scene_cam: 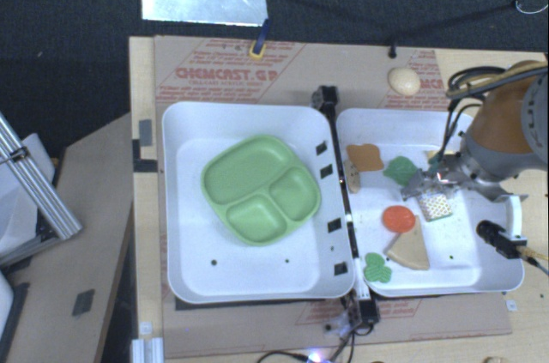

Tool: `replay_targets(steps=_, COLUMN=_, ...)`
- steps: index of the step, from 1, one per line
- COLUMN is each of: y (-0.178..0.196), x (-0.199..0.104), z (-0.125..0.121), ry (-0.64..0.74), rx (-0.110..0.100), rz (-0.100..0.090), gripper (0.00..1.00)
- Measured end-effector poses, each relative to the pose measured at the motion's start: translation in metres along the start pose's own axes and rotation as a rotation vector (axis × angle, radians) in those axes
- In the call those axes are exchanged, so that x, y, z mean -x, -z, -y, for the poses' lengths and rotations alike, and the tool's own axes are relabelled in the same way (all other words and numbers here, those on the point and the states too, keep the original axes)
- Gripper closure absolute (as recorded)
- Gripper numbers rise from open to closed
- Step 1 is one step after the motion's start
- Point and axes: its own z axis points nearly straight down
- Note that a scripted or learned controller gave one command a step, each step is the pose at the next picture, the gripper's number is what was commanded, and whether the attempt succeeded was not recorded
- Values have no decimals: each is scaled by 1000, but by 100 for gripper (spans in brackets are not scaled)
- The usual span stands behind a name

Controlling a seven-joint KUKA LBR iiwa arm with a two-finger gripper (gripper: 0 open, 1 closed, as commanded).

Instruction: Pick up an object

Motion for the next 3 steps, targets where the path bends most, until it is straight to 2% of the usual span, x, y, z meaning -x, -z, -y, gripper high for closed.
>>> replay_targets(steps=1, y=14, x=1, z=-2, ry=0, rx=7, rz=2, gripper=100)
replay_targets(steps=3, y=134, x=-4, z=9, ry=3, rx=10, rz=3, gripper=100)
